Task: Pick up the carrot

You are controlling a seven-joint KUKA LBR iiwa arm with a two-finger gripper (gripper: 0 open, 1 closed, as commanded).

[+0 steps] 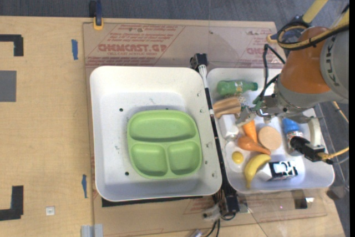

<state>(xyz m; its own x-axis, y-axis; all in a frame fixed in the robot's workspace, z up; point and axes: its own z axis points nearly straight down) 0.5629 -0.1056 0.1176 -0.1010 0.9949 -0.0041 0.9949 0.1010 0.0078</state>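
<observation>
- Carrot-wise: the orange tapered plastic carrot (251, 137) lies in the right-hand shallow white bin (324, 177), roughly mid-bin, thick end toward the yellow banana (254, 166) and narrow end pointing up toward my gripper (260, 110).
- Touching its right side is a round tan disc (270, 137), kinda like a cookie or a bread slice.
- Just left of the banana sits a fried egg toy (237, 157); to its right there's a black-and-white box (283, 170).
- Further back in that bin: a green plastic bottle (236, 87) and a brown bread-like stick (226, 105).
- My gripper hangs over the bin just above the carrot's tip. Honestly can't tell how my fingers are set, it's too cluttered.
- The left-hand white bin (105, 119) has a green three-compartment tray (163, 142) in it.
</observation>
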